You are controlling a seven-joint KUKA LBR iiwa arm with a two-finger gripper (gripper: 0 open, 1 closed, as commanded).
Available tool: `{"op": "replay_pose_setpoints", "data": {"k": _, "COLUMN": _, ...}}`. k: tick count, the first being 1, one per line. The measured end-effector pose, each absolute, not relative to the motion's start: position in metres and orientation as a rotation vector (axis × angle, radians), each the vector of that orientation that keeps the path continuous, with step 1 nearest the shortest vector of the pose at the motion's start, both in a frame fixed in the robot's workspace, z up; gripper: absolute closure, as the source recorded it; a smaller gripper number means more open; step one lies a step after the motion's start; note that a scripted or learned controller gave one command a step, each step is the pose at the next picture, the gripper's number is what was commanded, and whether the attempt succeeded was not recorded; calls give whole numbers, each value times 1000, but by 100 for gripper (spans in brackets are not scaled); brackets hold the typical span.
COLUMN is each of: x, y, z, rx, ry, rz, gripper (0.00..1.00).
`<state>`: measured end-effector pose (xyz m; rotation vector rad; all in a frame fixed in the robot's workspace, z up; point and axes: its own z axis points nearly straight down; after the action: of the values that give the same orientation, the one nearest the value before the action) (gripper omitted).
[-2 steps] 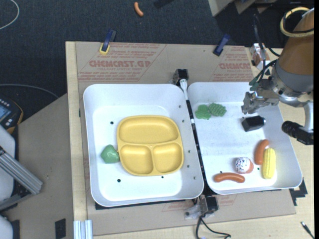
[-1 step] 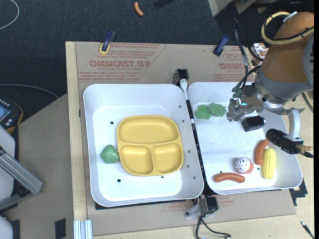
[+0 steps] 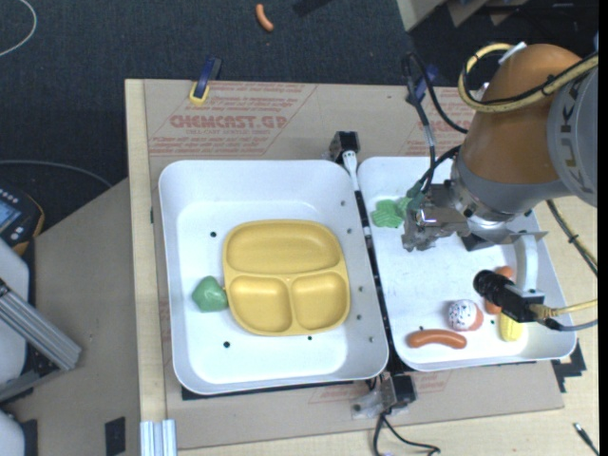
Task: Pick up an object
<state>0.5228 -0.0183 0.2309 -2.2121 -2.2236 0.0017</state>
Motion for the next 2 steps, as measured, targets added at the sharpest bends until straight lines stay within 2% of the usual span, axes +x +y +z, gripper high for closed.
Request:
{"op": "replay_pose_setpoints", "data": {"k": 1, "x": 509, "y": -5, "z": 217, "rx": -2217, "ry": -2219, "rz": 4, "gripper": 100}}
{"op": "replay_pose_setpoints", "data": {"k": 2, "x": 509, "y": 2, "z": 236, "rx": -2221, "ry": -2225, "rz": -4, "gripper": 100}}
